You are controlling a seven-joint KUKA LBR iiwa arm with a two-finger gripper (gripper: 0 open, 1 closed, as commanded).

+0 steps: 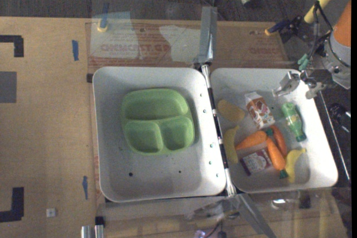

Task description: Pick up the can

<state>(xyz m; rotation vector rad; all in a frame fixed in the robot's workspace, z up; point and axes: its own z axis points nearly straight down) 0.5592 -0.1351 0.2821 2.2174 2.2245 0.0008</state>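
Bench: wood, two white bins | landmark: right bin point(326, 175) | gripper point(299, 86) over its upper-right rim, fingers apart, holding nothing | can point(257, 163) near its lower middle, among carrots point(266, 145) | upper-left floor bare

— What was carried by the bench point(44, 136)?
— Two white bins were set side by side on it: the left bin point(106, 170) and the right bin point(323, 170). Blue tape pieces point(75, 50) and black markings point(14, 44) were also seen.
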